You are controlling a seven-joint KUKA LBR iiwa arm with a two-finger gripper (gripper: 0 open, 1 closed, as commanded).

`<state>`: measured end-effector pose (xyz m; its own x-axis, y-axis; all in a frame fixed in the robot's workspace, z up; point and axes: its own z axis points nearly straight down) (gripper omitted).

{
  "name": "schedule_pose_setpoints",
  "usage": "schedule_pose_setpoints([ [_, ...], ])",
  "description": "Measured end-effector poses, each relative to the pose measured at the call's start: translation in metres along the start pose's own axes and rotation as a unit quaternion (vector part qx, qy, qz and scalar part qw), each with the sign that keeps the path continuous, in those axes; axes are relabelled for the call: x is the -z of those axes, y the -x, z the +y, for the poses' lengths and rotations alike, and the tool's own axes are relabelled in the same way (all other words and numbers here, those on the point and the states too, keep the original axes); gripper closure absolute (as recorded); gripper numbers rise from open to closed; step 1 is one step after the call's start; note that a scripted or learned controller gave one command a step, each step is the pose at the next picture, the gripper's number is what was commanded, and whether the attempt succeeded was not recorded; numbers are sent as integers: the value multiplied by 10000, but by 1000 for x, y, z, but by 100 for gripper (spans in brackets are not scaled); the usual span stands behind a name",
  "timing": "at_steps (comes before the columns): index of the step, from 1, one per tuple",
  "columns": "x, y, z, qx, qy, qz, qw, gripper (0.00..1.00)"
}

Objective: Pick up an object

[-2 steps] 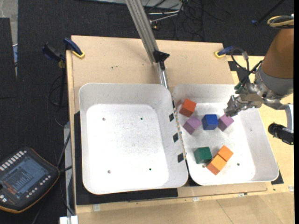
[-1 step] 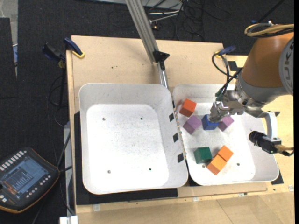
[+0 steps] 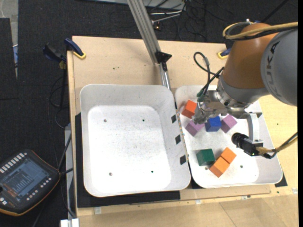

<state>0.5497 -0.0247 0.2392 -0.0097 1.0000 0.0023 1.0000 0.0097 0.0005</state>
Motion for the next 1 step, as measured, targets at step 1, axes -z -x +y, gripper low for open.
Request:
schedule_pose_setpoints([
  [1,-4,-43,-11,-9,-11,-3,10000,100],
])
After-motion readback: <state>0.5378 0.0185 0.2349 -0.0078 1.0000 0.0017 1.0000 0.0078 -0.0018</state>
